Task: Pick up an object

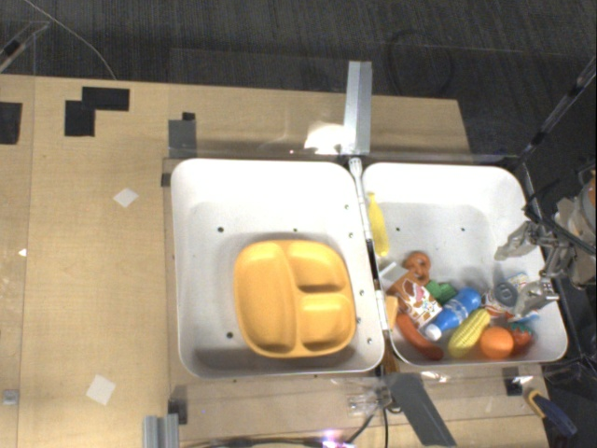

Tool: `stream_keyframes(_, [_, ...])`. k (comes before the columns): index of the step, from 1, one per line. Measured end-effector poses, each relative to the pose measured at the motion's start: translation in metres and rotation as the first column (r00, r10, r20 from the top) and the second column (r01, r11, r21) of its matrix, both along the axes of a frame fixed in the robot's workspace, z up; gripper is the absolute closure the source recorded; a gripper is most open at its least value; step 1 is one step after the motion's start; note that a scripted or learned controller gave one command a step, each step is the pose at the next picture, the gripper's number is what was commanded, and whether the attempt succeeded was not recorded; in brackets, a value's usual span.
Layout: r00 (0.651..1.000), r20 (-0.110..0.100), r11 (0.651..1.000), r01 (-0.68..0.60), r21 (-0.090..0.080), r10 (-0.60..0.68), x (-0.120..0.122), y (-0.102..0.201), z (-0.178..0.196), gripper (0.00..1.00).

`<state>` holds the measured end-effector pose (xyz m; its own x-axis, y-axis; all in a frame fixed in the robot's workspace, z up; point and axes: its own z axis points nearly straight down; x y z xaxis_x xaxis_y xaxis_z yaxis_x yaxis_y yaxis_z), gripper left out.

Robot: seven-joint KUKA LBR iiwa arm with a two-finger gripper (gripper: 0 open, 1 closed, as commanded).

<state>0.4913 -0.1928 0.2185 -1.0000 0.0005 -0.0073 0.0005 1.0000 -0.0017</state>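
Hovering gripper [534,271], seemingly above toys [457,320]

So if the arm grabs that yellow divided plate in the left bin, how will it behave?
The yellow plate looks like rigid plastic, so probably stiff and light. It lies flat, so unlikely to roll. Its smooth, shallow rim may slip from the tool.

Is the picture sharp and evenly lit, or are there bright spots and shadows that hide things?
In the camera view, light is fairly even; a bright glare patch sits just behind the left bin. The yellow tray throws a soft shadow toward the bin's near-left corner. The toys heaped in the right bin look slightly soft, and the tool at the right edge is blurry.
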Motion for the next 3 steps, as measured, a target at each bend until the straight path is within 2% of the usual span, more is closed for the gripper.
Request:
stream_keyframes(1, [0.991, 0.013, 0.991, 0.137, -0.002, -0.137, 0.012, -0.006, 0.136, 0.0])
stream_keyframes(2, [0.978, -0.011, 0.978, 0.208, 0.003, -0.208, 0.026, -0.011, -0.03, 0.0])
stream_keyframes(3, [0.993, 0.01, 0.993, 0.114, -0.001, -0.114, 0.021, -0.014, -0.128, 0.0])
